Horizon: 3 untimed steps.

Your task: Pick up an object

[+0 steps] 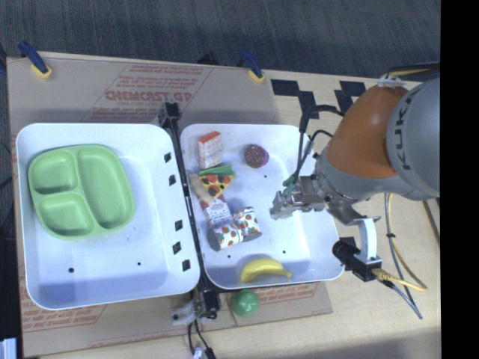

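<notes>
Nothing lifted yet: gripper (282,204) hangs over the right bin (323,264), finger state unreadable, cartons (233,227) and banana (263,268) still lying there.

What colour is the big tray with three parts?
The divided tray is light green, seen in the camera view.

My claw (283,203) hangs over bare floor in the right bin (288,144). Boxes (233,227) crowd my left, banana (264,269) below, donut (256,155) above; open room between them.
</notes>
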Available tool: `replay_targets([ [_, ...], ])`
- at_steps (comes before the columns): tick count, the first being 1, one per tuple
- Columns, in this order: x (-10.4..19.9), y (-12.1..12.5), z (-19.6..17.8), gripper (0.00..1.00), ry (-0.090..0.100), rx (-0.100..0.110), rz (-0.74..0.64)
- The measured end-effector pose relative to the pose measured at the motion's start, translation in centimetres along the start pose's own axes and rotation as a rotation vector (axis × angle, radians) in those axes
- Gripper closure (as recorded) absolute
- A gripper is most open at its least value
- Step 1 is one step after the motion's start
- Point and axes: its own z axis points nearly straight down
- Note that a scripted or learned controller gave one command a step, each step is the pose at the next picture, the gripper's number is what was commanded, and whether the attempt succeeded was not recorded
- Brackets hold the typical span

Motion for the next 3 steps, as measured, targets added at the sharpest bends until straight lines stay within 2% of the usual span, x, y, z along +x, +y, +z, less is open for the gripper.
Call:
replay_targets([
  [1, 2.4, -1.1, -0.5, 1.00, 0.003, 0.002, -0.002],
  [2, 6.4, -1.1, -0.5, 1.00, 0.003, 0.002, -0.003],
  [3, 2.7, -1.2, -1.6, 1.00, 0.002, 0.000, 0.003],
])
